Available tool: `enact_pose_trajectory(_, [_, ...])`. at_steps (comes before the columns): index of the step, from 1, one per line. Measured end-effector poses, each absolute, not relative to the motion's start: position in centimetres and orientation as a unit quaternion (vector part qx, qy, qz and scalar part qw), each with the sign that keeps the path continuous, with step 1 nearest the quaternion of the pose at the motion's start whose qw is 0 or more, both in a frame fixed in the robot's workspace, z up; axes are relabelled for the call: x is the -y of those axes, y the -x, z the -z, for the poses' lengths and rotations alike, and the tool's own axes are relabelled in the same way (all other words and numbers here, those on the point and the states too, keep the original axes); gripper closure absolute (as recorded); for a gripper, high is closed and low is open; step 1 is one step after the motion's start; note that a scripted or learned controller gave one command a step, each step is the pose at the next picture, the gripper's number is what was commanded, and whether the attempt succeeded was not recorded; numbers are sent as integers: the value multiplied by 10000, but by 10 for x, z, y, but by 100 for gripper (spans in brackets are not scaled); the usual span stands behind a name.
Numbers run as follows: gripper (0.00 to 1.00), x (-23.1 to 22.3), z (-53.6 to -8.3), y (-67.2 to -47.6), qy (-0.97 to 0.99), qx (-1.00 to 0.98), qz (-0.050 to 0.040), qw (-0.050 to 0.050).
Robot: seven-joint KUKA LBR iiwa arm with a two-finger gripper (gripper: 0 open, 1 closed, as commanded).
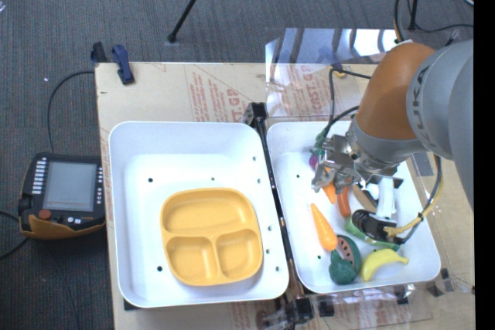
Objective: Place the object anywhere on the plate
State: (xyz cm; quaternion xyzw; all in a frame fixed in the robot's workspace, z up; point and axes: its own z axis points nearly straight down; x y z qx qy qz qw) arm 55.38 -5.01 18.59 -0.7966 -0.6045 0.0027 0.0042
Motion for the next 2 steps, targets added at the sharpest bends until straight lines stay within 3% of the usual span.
enact_pose_trajectory(1, [100, -41, -241, -518, 8517, 5240, -36, 44])
enact_pose_trajectory(2, [0, -40, -240, -517, 8517, 5239, -48, 40])
